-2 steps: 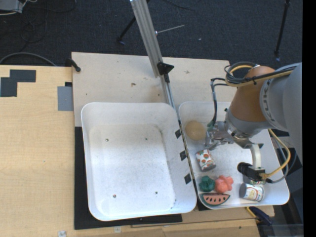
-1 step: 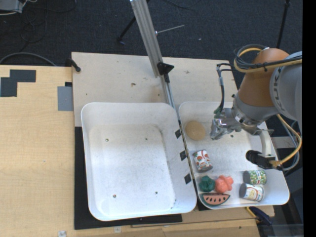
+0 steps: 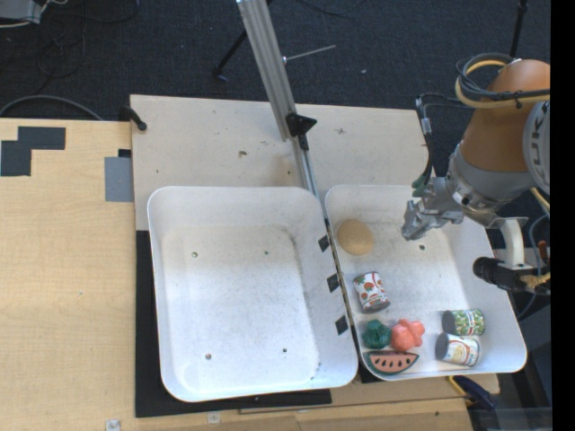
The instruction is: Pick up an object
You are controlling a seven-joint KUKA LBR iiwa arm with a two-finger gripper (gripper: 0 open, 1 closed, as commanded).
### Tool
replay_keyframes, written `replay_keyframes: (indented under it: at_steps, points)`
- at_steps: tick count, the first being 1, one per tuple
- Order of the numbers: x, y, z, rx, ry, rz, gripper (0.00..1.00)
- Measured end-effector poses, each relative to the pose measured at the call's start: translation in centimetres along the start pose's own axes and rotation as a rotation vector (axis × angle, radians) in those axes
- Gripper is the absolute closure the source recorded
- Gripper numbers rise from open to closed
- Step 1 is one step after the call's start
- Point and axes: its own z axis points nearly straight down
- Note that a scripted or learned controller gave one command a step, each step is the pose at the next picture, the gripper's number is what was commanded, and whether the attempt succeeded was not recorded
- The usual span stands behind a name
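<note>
The right bin holds several small toys. A tan round ball lies near its back left. A small can with a red label stands below that. At the front sit a green piece, an orange-red piece, a watermelon slice, a green can and a white can. My gripper hangs over the back of the right bin, to the right of the tan ball and apart from it. Nothing shows between its tips.
The left bin stands beside the right one. A slanted aluminium bar runs down from the back to the divide between the bins. Black clips sit along that divide. A wooden table surface lies to the left.
</note>
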Motion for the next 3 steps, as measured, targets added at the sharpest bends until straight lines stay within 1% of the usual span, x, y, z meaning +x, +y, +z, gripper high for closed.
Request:
replay_keyframes:
  at_steps: [1, 2, 3]
  points:
    - [-0.2, 0.0, -3.1, 0.002, 0.001, -0.003, 1.00]
    - [5.7, -1.1, -2.2, 0.008, 0.004, -0.007, 1.00]
    - [10.7, -1.7, -0.9, 0.009, 0.003, -0.007, 1.00]
